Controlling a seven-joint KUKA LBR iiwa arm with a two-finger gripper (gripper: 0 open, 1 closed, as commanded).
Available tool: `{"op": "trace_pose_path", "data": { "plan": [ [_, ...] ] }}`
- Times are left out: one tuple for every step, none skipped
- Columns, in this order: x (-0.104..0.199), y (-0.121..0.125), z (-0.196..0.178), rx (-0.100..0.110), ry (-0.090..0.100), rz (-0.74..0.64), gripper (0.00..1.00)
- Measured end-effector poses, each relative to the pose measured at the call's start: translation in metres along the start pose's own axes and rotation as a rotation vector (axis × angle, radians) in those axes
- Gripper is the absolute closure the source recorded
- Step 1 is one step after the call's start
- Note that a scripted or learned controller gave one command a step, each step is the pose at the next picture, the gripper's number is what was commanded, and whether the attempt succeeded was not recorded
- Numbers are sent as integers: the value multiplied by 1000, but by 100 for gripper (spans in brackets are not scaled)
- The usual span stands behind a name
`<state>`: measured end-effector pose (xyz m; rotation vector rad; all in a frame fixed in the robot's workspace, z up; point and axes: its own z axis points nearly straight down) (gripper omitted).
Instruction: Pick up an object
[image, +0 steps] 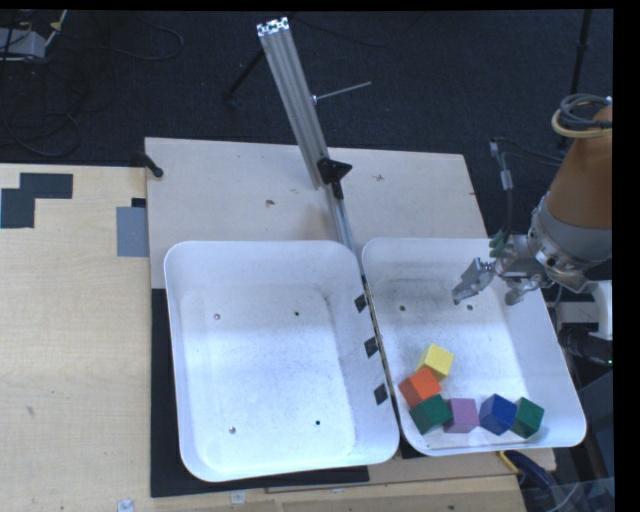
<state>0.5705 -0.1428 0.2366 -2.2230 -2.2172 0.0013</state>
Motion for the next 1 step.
{"op": "trace_pose_path", "data": {
  "plan": [
    [27,-41,123,10,3,-3,0]
  ]
}}
